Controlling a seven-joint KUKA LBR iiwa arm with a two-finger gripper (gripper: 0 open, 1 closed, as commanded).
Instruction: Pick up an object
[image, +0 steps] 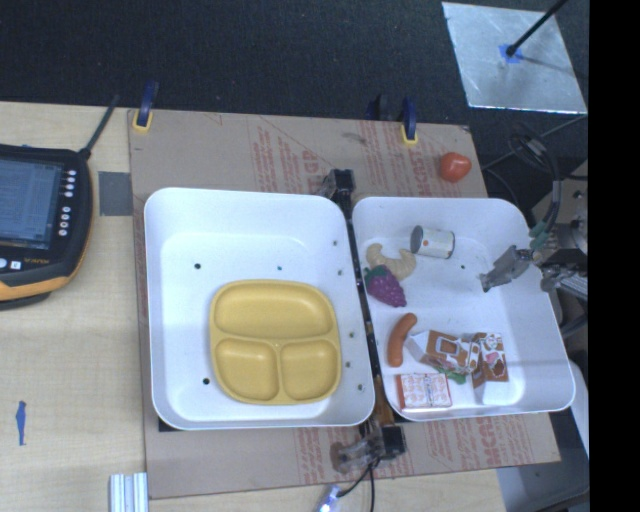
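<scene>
The claw (503, 268) sits over the right bin (540, 330), near its right wall. Its opening cannot be told at this resolution; nothing shows between its tips, and it touches no object.

Objects in the right bin:
- Sausage (400, 339): reddish-orange, long axis running near-upright in the view, tilted slightly right at the top. Lies left of centre.
- Grapes (386, 287): purple bunch, just above the sausage.
- Banana (393, 260): pale yellow, curved, touching the grapes.
- Can (432, 241): white with a dark end, lying on its side, long axis roughly left-right.
- Packets (466, 357): brown and white, near the front wall.
- Box (423, 391): red and white, flat, at the front.

The left bin (180, 300) holds a yellow tray (276, 340). A tomato (455, 166) rests on the desk (60, 400) beyond the right bin.
</scene>
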